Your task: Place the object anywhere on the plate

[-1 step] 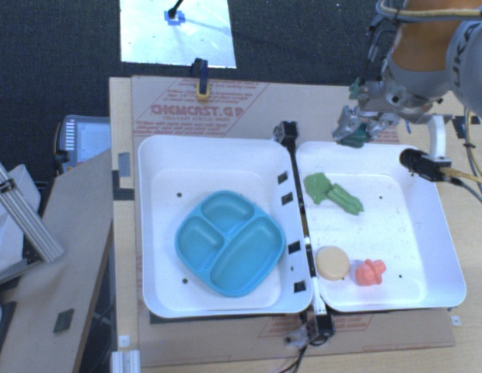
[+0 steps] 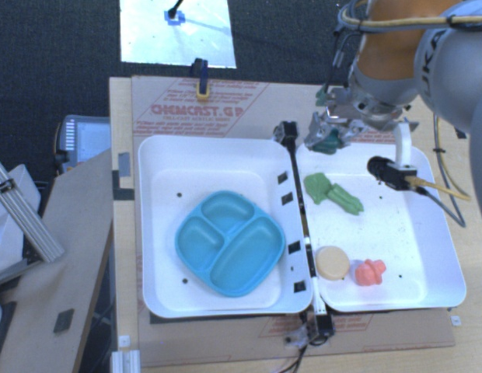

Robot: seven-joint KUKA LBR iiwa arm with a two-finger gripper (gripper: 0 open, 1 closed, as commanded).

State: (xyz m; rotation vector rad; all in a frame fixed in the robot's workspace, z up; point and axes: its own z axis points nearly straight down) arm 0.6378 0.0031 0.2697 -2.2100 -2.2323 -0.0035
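Barely started: my gripper [image 2: 328, 136] pinches a teal object [image 2: 326, 142] over the right bin's [image 2: 435, 231] 12 o'clock edge, blue plate [image 2: 229, 243] unloaded.

Plate [image 2: 229, 243] in left bin [image 2: 159, 162], well left of the gripper [image 2: 328, 137]; three objects in right bin [image 2: 435, 231], below the gripper.

KUKA iiwa arm [image 2: 451, 45] — grey casing with a broad orange band above the wrist, yellow and dark cables looped around it — ending in a metallic gripper [image 2: 328, 134] with teal-green parts.
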